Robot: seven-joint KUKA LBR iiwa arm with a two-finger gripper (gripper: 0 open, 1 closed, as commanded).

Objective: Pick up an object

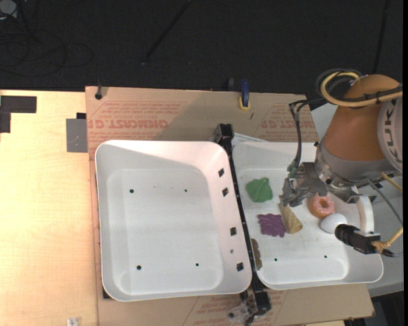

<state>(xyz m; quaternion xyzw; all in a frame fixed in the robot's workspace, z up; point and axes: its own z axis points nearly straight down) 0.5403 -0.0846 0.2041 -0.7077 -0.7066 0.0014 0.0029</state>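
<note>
Pale wooden bench [34, 209] under dark surroundings carries cardboard sheeting [156, 117] beneath two white bins [109, 175]. Right bin [313, 270] holds a green piece [260, 190] at 10 o'clock, a purple piece [272, 224] centrally, and a doughnut [321, 206] at 3 o'clock. Gripper [292, 194] hangs between them; jaw state cannot be told.

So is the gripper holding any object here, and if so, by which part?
Cannot be told: the gripper sits low in the right white bin beside the tan cone-shaped piece, grip hidden.
</note>
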